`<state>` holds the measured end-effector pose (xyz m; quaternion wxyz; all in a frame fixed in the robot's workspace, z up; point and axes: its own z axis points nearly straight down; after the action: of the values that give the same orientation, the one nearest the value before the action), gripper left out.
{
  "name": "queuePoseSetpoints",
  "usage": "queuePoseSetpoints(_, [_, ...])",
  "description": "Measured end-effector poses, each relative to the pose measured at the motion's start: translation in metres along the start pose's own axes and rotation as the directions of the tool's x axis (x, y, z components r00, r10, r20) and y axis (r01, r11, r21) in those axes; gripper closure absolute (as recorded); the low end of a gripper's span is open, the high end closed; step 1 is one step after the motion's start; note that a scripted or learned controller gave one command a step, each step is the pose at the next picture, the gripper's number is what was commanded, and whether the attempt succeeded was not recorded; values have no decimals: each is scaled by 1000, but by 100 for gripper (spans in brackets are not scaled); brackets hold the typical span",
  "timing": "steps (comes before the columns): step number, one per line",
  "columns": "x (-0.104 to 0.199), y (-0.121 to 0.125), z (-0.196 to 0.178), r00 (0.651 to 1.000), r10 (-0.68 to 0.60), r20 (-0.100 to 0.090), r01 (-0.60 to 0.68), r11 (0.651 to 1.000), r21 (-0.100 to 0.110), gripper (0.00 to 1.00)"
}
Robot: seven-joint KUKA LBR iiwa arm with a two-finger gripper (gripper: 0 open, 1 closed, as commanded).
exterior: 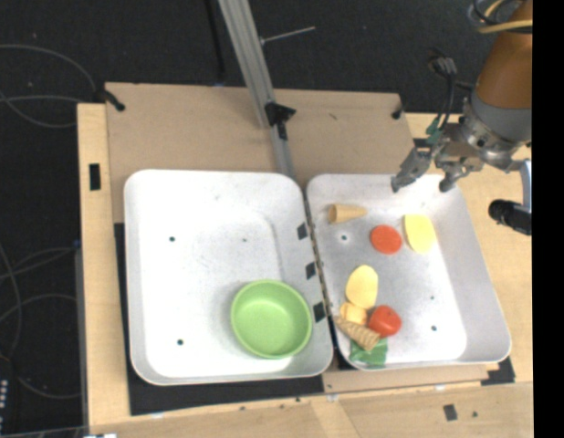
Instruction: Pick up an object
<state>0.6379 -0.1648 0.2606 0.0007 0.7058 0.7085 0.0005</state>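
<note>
1. The grey arm with its orange band reached in from the right; its two-finger jaws [426, 173] hung over the far edge of the right shallow white bin [478, 286], spread apart with nothing between them.
2. In that bin, a round red-orange disc [386, 239] lay just beside a pale yellow oval piece [420, 233], both near the jaws but apart from them.
3. A tan cone-shaped object [344, 213] lay close to the bin's left wall, towards the far side.
4. Nearer the front, a yellow lemon-shaped piece [361, 286] sat above a cluster: a small red tomato-like object [384, 320], a ridged tan cone [362, 334] and a green scrap [373, 355], touching or overlapping one another.
5. The left shallow white bin [186, 226] held a light green round bowl [271, 318], upright in its near right corner.
6. Both bins rested side by side on the light brown tabletop [337, 117].
</note>
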Motion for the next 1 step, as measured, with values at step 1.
queuePoseSetpoints(1, [0, 0, 0, 1000, -1, 1, 1, 1000, 0, 0])
